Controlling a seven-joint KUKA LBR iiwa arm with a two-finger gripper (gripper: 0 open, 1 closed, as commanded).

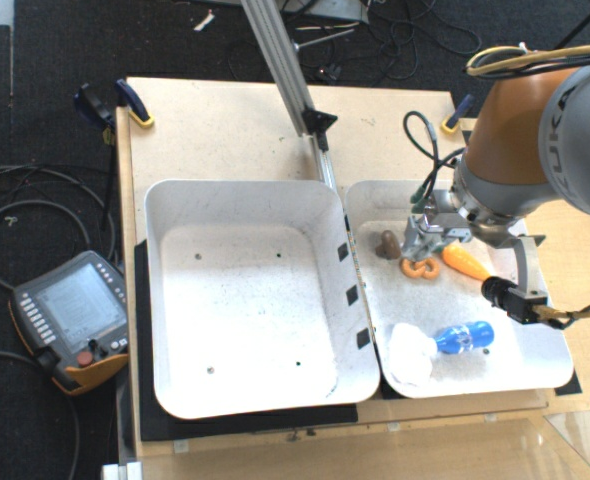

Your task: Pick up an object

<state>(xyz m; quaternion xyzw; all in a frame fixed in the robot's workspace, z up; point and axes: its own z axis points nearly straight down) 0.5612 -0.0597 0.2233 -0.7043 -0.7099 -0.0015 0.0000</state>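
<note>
A pale wooden bench point(235, 128) is seen from above, standing on dark carpet point(55, 28) strewn with black cables point(15, 228). Two shallow white bins are set side by side on it, their inner walls touching along a line marked by small black clips. The left bin point(165, 298) takes up most of the bench and its speckled floor offers wide open room from wall to wall. The right bin point(545, 363) is narrower and more crowded, and the arm point(530, 138), grey with an orange band, is reached in over its far right corner, so the room along that edge is taken up. A slanted metal rail point(275, 48) is laid across the far side of the bench, ending just above the joint between the bins. A handheld control pad point(70, 313) is seen on the carpet to the left of the bench. In the right bin, a white crumpled object point(411, 353) is seen near the front wall, with a blue bottle point(463, 337) touching its right side. An orange carrot-shaped piece point(467, 261) is lying just right of the gripper point(424, 245), which is lowered over an orange ring point(421, 268) near the middle of the bin; whether its fingers are spread or closed cannot be told. A small brown lump point(387, 244) is lying just left of the gripper, near the inner wall.
</note>
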